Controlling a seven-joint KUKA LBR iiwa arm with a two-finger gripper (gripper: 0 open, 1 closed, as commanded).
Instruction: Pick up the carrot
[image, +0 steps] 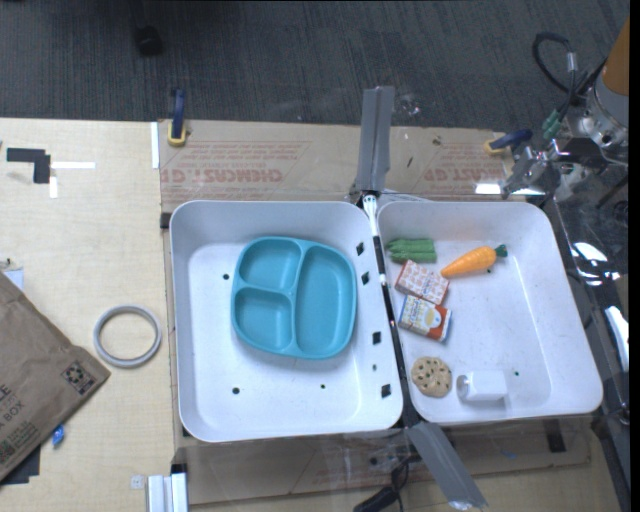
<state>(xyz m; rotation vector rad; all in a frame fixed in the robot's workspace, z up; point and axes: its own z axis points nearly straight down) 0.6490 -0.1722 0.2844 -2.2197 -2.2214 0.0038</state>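
An orange carrot (470, 262) with a green top lies tilted in the upper middle of the right bin (560, 300), its green end pointing right. My gripper (527, 177) hangs above the bin's far right corner, up and to the right of the carrot and well apart from it. Nothing shows between its tips. The arm's wrist with its orange band (607, 76) sits at the top right.
In the right bin lie a green vegetable (412, 249), two small cartons (421, 282) (424, 318), a cookie (432, 375) and a white block (483, 386). The left bin (200, 400) holds a teal divided plate (296, 297). A tape ring (127, 334) rests on the bench at the left.
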